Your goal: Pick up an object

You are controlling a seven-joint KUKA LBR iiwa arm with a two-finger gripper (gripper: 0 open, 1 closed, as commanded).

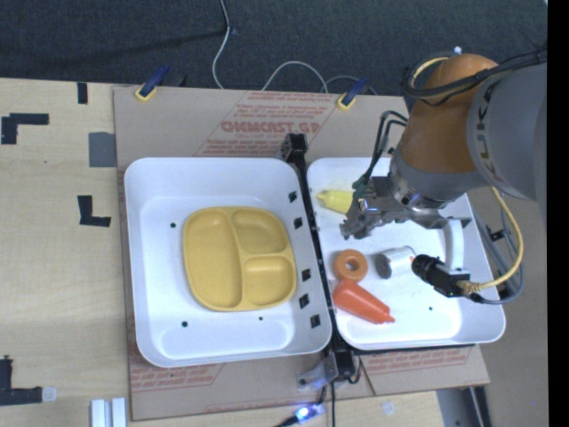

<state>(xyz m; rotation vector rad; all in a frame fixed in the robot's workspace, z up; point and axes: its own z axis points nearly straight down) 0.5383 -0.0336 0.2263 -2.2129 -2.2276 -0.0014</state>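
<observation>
A cardboard-covered bench fills the frame, bearing two white bins. The left bin [151, 238] holds a yellow divided plate [238, 258]. In the right bin [480, 323] lie a yellow piece [334, 201], an orange ring [351, 264], an orange cone [362, 302] and a grey cylinder [393, 261]. The gripper [363, 218] hangs over the bin's upper left, just right of the yellow piece and nearest to it; I cannot tell its opening, and nothing shows in its grasp.

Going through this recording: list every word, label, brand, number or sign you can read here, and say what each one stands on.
"CHEMCAST GP": red print on the brown cardboard sheet under the two white bins; the letters are soft, so this reading is only likely.
Smaller red lines around it on the same sheet: too blurred to read.
"KU": dark letters, partly cut off, on the grey arm at the right; the rest is hidden.
</observation>
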